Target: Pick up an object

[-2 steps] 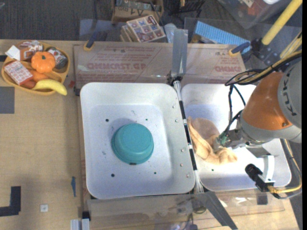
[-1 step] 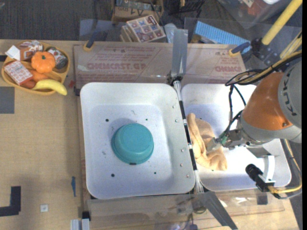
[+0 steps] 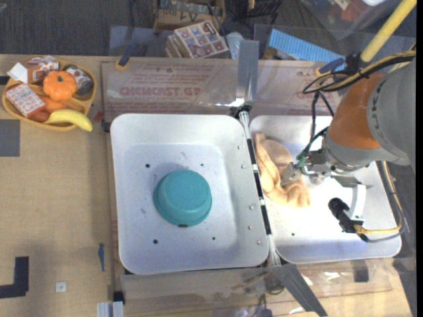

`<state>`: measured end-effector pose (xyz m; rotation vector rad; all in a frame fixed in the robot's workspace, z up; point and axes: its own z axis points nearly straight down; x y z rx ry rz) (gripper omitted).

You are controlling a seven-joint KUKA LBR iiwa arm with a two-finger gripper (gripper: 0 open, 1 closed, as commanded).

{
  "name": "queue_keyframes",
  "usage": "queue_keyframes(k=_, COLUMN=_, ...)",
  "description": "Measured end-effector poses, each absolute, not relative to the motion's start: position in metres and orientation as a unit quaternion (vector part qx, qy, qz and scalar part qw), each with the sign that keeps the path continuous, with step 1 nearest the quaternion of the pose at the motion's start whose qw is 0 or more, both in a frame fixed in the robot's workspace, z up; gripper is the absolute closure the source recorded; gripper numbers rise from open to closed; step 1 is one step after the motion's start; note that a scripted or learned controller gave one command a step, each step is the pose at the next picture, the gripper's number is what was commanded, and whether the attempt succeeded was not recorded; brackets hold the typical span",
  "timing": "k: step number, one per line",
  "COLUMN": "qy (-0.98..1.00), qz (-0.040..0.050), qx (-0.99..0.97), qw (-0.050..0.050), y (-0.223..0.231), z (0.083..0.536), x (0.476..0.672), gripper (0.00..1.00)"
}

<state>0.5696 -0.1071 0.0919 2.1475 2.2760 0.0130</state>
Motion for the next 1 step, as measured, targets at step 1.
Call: queue_keyframes(k=1, qy=0.734, qz=-0.0013, qx=0.679, qw=-0.001, y=-0.0893, z=0.1823, x=0.5392, gripper=0.00)
